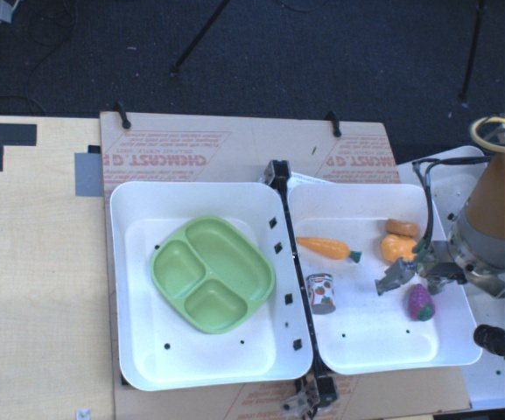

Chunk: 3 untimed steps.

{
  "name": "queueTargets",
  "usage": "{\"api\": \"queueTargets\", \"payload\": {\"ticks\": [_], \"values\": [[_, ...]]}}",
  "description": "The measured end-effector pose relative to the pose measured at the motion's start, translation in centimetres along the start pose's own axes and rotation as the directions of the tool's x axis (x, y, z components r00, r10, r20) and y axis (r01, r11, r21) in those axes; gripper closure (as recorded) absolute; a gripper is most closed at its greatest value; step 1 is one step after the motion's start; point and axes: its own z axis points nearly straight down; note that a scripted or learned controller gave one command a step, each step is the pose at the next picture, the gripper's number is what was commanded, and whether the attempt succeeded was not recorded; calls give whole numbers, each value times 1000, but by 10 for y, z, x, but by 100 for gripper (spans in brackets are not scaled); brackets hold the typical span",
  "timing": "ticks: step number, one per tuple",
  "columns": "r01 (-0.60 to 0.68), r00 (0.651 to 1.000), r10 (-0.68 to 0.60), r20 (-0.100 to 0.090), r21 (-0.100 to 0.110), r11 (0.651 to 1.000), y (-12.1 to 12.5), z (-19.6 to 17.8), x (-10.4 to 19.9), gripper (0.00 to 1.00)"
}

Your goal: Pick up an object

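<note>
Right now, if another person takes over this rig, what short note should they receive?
Gripper: low over the right bin, between the yellow-orange toy and the purple toy; I see nothing between its fingers.
Also in the right bin: carrot, small can, brown piece at the far side.
Left bin: green divided plate.
Done: no object is lifted yet.
Left: grasp one object, probably a nearby toy, and lift it.

A green divided plate (213, 273) (three compartments) lies in the left white bin (138, 226).
</note>
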Motion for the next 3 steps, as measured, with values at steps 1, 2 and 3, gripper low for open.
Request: {"api": "queueTargets", "payload": {"ticks": [1, 2, 3], "values": [[3, 1000, -3, 3, -12, 1000, 2, -6, 0, 0], [2, 1000, -2, 0, -6, 1000, 2, 38, -1, 0], [2, 1000, -2, 0, -6, 1000, 1, 81, -2, 0]]}}
